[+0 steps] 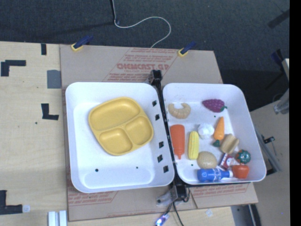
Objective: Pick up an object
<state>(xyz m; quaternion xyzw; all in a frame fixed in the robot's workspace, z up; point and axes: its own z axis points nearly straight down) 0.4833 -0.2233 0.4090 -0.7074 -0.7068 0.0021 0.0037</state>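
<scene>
While you look down, toys crowd the right bin [244, 102]: a long orange carrot [177, 141] by the divider, yellow corn [193, 145] just beside it, purple grapes [214, 105] further back. A yellow tray [121, 125] sits in the left bin [75, 126].

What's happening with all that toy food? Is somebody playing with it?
Nobody is touching anything right now. Two white bins sit side by side on the bench. The left bin holds a yellow divided plate. The right bin holds the toy food: purple grapes, a croissant, a carrot, corn, a potato and a blue bottle, among others. The job is to pick up one thing, and nothing has been lifted yet.
</scene>
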